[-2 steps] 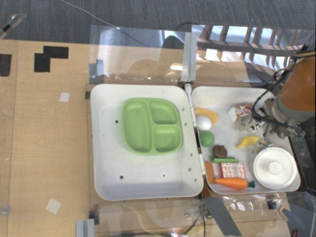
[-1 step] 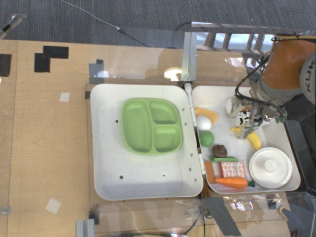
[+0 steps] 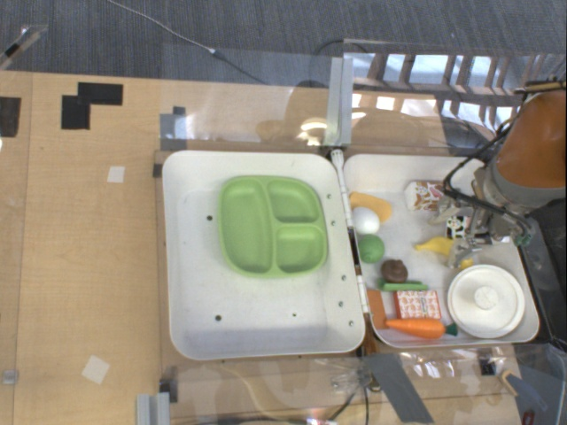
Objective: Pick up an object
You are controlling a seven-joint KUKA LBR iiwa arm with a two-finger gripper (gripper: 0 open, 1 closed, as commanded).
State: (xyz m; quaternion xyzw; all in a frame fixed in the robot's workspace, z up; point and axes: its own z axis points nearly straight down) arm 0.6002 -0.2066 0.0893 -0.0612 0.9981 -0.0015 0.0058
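Yellow banana lies lengthwise left-right beside the gripper, whose grip is unclear.

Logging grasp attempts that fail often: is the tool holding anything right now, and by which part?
It cannot be told. The tool sits low in the right bin beside the yellow banana, but the view is too cluttered to show any hold.

A green divided plate lies in the left white bin. Black squares mark the wooden bench. Grey carpet runs beyond it
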